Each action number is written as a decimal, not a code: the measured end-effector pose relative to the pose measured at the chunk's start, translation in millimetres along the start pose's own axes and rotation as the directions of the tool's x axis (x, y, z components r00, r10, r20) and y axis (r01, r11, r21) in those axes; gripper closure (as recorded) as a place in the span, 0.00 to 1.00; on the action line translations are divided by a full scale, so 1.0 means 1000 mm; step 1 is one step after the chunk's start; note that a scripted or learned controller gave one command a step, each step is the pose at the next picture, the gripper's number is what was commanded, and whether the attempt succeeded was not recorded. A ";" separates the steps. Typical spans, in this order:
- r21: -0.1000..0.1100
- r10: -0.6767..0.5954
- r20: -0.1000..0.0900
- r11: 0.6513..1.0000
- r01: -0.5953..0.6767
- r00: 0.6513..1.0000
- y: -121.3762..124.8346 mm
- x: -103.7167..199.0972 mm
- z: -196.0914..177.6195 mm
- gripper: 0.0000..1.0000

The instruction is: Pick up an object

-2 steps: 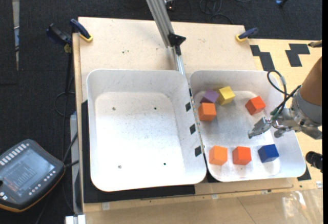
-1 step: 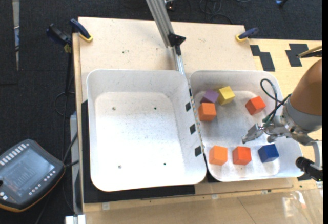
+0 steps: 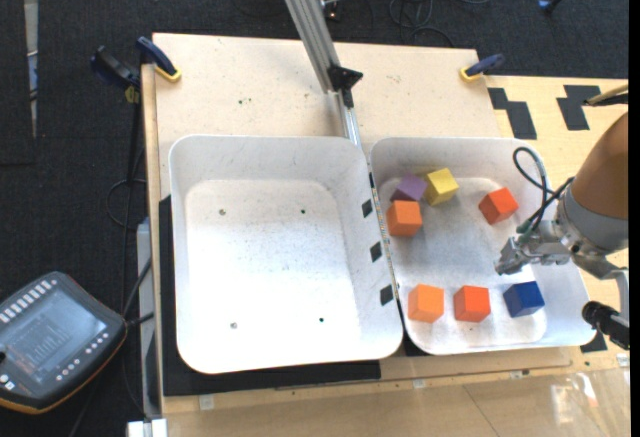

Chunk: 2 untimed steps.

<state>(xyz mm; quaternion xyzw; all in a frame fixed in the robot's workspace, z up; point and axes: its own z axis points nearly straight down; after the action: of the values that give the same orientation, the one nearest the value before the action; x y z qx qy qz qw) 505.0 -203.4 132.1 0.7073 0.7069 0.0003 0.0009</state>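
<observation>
Reaching in from the right edge and hanging over the right-hand part of the right bin (image 3: 470, 144): the gripper (image 3: 520, 257), carried on the grey arm (image 3: 600, 195) with its orange band. Not revealing whether open or closed at this slant; showing nothing held. Trailing a black cable (image 3: 530, 170) looping up behind the wrist.

Sitting just in front of the gripper, near the bin's front right corner: the blue cube (image 3: 523, 299). Lining up to its left along the front wall: the front red cube (image 3: 472, 303), then the front orange cube (image 3: 426, 303), each standing a little apart from the next.

Resting just behind and left of the gripper: the back red cube (image 3: 497, 205), turned at an angle.

Clustering toward the bin's back left: the yellow cube (image 3: 441, 186), the purple cube (image 3: 408, 189) just beside it, and the back orange cube (image 3: 404, 217) touching the purple one from the front.

Lying alongside, rim against rim: the left bin (image 3: 270, 255), speckled with small dark marks.

Bearing both bins: the pale bench (image 3: 260, 85), with a blue and yellow clamp (image 3: 155, 60) gripping its back left corner and another such clamp (image 3: 482, 66) at the back right. Slanting down from the top toward the gap between the bins: a metal bar (image 3: 300, 5). Lying on the dark floor at lower left: a handheld pendant (image 3: 50, 335).
</observation>
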 end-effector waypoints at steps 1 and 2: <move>-0.005 -0.004 0.002 1.000 0.004 1.000 -0.002 0.009 -0.049 1.00; -0.005 -0.004 0.002 1.000 0.004 1.000 0.000 0.008 -0.092 1.00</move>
<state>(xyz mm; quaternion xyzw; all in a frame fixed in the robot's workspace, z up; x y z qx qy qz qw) 505.1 -194.9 224.5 0.7060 0.7082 0.0013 0.0035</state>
